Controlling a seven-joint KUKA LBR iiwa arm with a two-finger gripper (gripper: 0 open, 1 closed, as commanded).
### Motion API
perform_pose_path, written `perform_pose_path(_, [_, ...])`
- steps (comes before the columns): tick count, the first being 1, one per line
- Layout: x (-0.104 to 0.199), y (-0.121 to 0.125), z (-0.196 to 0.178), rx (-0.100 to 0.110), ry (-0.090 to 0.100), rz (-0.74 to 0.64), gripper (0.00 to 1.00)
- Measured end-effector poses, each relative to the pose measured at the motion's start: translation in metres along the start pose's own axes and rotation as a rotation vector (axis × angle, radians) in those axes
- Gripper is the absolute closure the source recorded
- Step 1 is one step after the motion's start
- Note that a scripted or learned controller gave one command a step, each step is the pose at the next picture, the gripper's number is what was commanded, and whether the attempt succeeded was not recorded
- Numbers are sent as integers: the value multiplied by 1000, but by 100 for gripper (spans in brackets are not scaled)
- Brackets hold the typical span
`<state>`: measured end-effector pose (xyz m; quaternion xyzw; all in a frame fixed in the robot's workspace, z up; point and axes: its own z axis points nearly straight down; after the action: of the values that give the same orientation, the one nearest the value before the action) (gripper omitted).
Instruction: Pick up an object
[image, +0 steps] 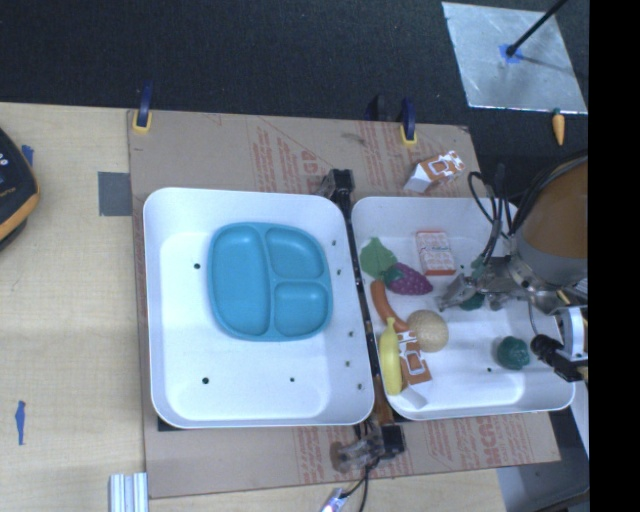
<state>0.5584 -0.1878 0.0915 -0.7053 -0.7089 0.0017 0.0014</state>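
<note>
— Anything picked up yet?
— Nothing lifted that I can see; my tool (468, 293) hangs low in the right bin (470, 400); its grip I cannot tell; the purple grapes (408, 280) lie at its nine o'clock, the green ball (513, 352) at five.

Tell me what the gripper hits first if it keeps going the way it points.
The gripper points left across the right bin; likely the tan ball or purple grapes first, though height is unclear.

Robotics lab bench, clamped cardboard sheet (300, 140), two white bins (160, 300), cabled arm (555, 225)
</note>
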Motion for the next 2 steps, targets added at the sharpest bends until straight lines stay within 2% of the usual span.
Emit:
perform_pose_path(1, [19,46,-1,-2,-1,-1,0])
perform_pose_path(2, [-10,98,-1,-3,0,0,0])
